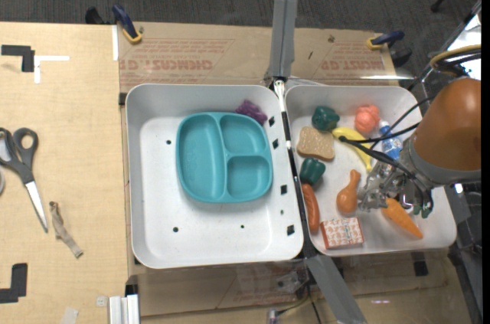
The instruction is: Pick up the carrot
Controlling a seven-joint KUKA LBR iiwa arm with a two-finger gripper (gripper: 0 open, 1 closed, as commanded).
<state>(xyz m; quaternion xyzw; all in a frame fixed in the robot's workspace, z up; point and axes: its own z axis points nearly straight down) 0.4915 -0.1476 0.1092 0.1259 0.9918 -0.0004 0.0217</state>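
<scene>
At the lower right of the frame, the carrot (403, 217) lay in the right bin (440, 238), near its front wall, tip pointing right. The pincer (380, 191) hung just beside the carrot's upper-left end, close over the chicken drumstick (349, 193); whether it was apart or together could not be told. Nothing looked gripped, so the approach step seemed in hand. The next move probably called for shifting slightly toward the carrot's middle, then descending to straddle it without catching the drumstick.
</scene>
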